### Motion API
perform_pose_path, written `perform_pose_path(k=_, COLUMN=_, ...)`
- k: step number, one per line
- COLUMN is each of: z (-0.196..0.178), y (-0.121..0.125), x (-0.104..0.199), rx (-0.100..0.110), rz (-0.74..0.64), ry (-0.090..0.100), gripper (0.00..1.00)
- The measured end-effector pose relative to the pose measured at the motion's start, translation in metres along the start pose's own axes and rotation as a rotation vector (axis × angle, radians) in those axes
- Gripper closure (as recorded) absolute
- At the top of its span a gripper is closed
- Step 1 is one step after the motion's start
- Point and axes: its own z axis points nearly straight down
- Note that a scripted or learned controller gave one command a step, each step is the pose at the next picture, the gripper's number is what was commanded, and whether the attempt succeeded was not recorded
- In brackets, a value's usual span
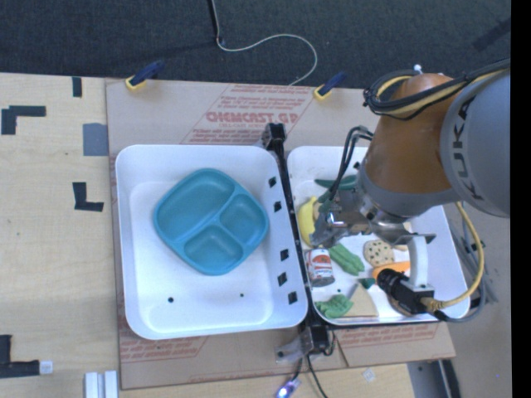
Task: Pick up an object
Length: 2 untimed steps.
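Here the gripper (330,226), jaw state impossible to tell, hangs in the right bin (444,315); the green toy (348,259) just below-right suits a centred, vertical descent.

Bright even overhead light, soft shadows, white bins (133,247) slightly glaring, mild blur

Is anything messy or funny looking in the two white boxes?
A bit. The blue plate sits crooked in the left box. The right box is a jumble: a small can, a cookie and green toys lie piled together under the arm.
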Motion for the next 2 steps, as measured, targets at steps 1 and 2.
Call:
perform_pose_path(k=1, z=-0.0104, y=0.0005, x=0.0003, rx=-0.003, rz=-0.001, ry=0.000, gripper=1.00)
perform_pose_path(k=2, z=-0.0119, y=0.0004, x=0.0046, rx=-0.002, rz=-0.002, ry=0.000, gripper=1.00)
